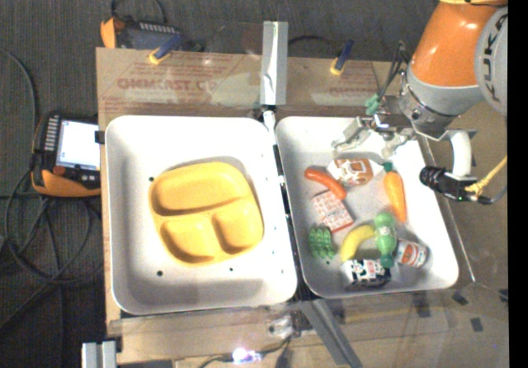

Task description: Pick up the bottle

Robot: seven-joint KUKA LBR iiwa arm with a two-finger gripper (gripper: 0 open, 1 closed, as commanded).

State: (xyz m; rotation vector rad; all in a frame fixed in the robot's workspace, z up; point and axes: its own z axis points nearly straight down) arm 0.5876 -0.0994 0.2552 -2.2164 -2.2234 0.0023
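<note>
The bottle (pixel 384 231) is green with a pale label and lies in the front part of the right bin (pixel 290 152), between a banana (pixel 356 241) and a can (pixel 411 254). My gripper (pixel 367 140) hangs over the back of the same bin, well behind the bottle and just above a small orange-and-white carton (pixel 355 170). Its fingers are spread open with nothing between them. The grey and orange arm (pixel 454 36) comes in from the upper right.
The right bin also holds a carrot (pixel 395 195), a red sausage-like piece (pixel 324 181), a red-and-white carton (pixel 332 211), a green broccoli piece (pixel 321 241) and a black-and-white item (pixel 367 272). A yellow divided tray (pixel 206 209) lies in the left bin (pixel 124 193).
</note>
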